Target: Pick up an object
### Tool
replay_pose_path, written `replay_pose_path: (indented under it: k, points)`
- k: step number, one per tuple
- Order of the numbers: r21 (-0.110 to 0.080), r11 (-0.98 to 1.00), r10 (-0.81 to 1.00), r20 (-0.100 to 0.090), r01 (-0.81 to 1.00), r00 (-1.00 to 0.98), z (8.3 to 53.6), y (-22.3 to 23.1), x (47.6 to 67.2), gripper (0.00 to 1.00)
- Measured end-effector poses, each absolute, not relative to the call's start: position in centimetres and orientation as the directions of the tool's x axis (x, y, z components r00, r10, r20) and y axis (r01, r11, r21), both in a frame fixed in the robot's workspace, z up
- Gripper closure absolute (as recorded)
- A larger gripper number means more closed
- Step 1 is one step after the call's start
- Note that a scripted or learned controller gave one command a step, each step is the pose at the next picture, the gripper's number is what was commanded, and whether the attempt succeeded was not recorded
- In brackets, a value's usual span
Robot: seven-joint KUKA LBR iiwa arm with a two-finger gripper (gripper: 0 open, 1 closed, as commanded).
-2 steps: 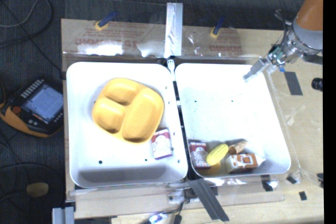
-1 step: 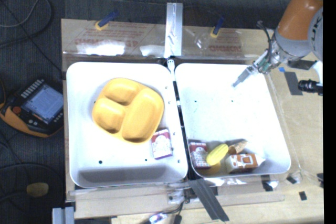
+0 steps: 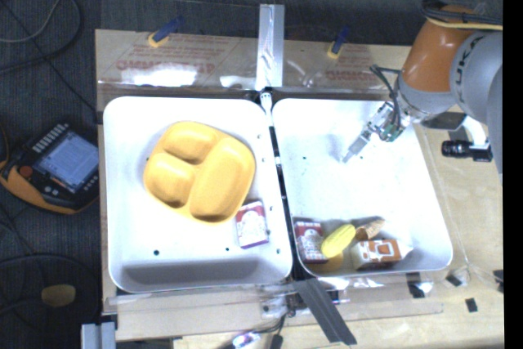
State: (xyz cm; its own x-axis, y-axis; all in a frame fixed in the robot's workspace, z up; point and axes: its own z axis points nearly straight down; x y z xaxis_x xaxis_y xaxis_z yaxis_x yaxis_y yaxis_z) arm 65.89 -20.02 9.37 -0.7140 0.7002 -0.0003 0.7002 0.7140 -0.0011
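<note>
Hovering mid-right over bare floor of the right bin [image 3: 425, 200], the gripper [image 3: 353, 151]; its opening cannot be told. Small objects [image 3: 347, 243] crowd the lower edge, their labels unreadable.

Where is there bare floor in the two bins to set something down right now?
Right bin: bare across its middle, between the gripper above and the pile along the near wall, a yellow lemon-shaped piece among small cartons. Left bin: the big yellow tray fills the centre; free along the near-left floor, left of the small red-and-white carton.
</note>
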Motion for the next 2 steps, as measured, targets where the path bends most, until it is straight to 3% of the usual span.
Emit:
replay_pose_path:
  k: [1,2]
  points:
    - [0.003,0.714,0.700,-0.004,0.700,-0.714,10.43,-19.94,66.03,1.00]
    - [0.003,0.714,0.700,-0.003,0.700,-0.714,10.42,-19.94,66.02,0.00]
